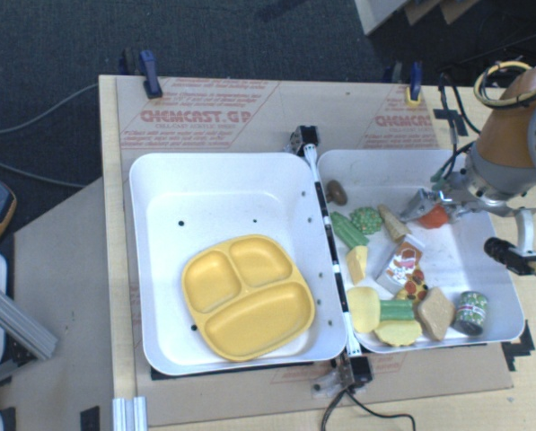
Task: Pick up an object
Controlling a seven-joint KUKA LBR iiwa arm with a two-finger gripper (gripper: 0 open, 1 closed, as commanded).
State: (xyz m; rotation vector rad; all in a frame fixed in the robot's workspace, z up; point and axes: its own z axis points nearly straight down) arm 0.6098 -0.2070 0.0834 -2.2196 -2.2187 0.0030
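My gripper reaches in from the right and hangs low over the upper middle of the right bin. A small red-orange object lies right at its tip, touching or just under it; whether it is gripped cannot be made out. Left of it sit a beige wedge, a green knobbly piece and a green pod. A printed packet lies in the bin's middle.
The right bin's front holds yellow pieces, a green cylinder, a bread slice and a small can. A brown lump sits at the back left. The left bin holds a yellow divided plate.
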